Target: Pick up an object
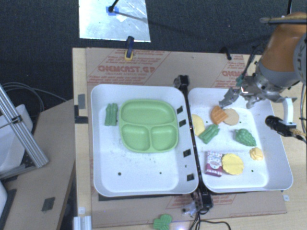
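The right bin (273, 171) holds several toy foods. An orange piece (218, 114) lies beside a tan round piece (231, 117). Further out are a yellow piece (197, 124), a green pod (209, 133), a green leafy piece (245, 137), a small yellow piece (256, 153), a yellow disc (232, 164) and a red-and-white packet (214, 163). My gripper (237, 103) hangs over the bin's back part, just above the orange and tan pieces. Its fingers are spread open with nothing between them.
The left bin (103, 171) holds a green divided plate (147, 126) and a green ridged piece (111, 114). A black divider (189, 128) joins the two bins. Another green toy (163, 221) lies on the bench in front of the bins. A black part (280, 125) of the arm hangs over the right bin's right rim.
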Controlling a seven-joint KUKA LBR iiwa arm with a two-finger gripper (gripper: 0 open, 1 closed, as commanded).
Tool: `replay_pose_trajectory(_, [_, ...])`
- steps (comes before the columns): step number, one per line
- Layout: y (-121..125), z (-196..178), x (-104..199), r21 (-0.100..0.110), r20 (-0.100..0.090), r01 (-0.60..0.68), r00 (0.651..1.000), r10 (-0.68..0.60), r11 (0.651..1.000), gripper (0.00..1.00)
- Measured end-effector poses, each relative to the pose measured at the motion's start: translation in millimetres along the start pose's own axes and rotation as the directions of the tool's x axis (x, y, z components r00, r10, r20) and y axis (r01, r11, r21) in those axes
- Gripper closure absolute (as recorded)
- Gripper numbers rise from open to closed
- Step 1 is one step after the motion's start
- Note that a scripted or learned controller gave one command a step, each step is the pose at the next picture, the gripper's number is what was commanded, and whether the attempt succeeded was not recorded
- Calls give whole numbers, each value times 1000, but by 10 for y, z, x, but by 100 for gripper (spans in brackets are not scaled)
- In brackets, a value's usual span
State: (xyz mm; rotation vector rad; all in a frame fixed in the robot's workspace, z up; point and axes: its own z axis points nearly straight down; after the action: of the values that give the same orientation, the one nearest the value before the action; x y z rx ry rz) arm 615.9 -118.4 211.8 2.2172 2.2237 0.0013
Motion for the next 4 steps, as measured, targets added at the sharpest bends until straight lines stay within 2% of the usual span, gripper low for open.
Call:
replay_pose_trajectory(1, [245, 300, -563, -2, 3, -5, 1000, 5, 1000, 0])
replay_pose_trajectory(2, [44, 733, -887, 3, 1, -5, 1000, 5, 1000, 0])
replay_pose_trajectory(3, [-427, 1297, -877, 5, -2, -3, 1000, 3, 1000, 0])
replay_pose_trajectory(4, [-391, 1159, -883, -3, 1, -1, 1000, 1, 1000, 100])
